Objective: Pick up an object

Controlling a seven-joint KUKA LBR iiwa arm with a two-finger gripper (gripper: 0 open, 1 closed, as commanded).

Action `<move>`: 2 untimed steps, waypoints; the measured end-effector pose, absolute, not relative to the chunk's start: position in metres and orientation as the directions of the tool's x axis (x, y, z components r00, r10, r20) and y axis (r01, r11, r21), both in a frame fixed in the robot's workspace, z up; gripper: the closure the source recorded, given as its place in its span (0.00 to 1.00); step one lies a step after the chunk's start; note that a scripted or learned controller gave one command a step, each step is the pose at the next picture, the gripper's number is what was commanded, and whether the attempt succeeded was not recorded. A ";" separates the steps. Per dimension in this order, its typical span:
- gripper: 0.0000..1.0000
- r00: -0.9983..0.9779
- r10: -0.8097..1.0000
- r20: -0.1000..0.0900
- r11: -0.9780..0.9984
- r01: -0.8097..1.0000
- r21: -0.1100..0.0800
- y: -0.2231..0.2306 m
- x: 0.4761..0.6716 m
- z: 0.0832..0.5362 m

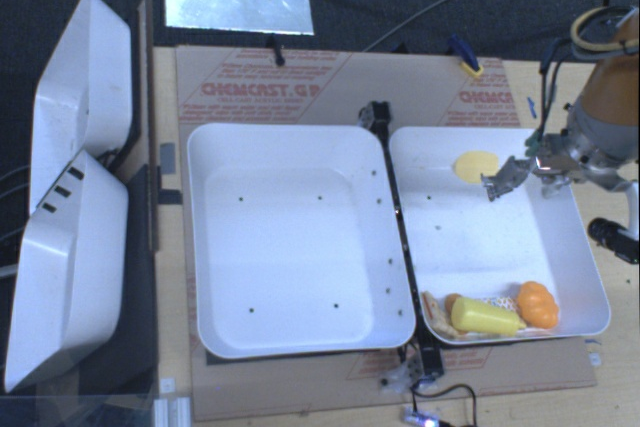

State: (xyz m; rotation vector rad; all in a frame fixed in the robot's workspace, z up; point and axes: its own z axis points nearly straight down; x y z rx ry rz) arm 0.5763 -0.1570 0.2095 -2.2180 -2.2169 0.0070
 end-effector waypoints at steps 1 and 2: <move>0.00 0.000 1.000 0.000 0.000 1.000 0.001 -0.157 0.578 0.214; 0.00 -0.001 1.000 0.001 0.001 1.000 -0.004 -0.150 0.584 0.157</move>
